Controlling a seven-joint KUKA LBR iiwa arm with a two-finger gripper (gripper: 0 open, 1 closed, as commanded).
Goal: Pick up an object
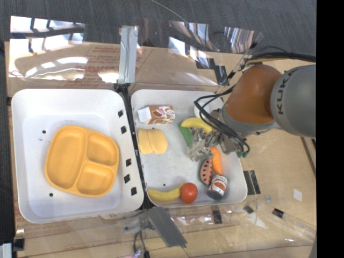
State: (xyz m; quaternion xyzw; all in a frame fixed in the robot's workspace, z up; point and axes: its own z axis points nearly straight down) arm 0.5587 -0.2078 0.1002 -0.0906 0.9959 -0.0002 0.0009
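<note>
My gripper (pixel 200 146) reaches down into the right bin (pixel 177 99) from the right, under the orange wrist band. It hangs low among several toy foods. A yellow banana (pixel 195 124) and a green piece (pixel 186 135) lie just to its upper left. An orange carrot (pixel 216 160) and a watermelon slice (pixel 206 172) lie just below it. Further left are a small carton (pixel 156 114) and pale yellow bread slices (pixel 152 142). A can (pixel 217 186), a red tomato (pixel 188 193) and a second banana (pixel 164 194) lie along the bin's front edge.
The left bin (pixel 32 106) holds a yellow divided plate (pixel 81 160). A black divider (pixel 131 144) runs between the bins. Black cables loop from the wrist over the right bin's far right corner. Brown cardboard surrounds both bins.
</note>
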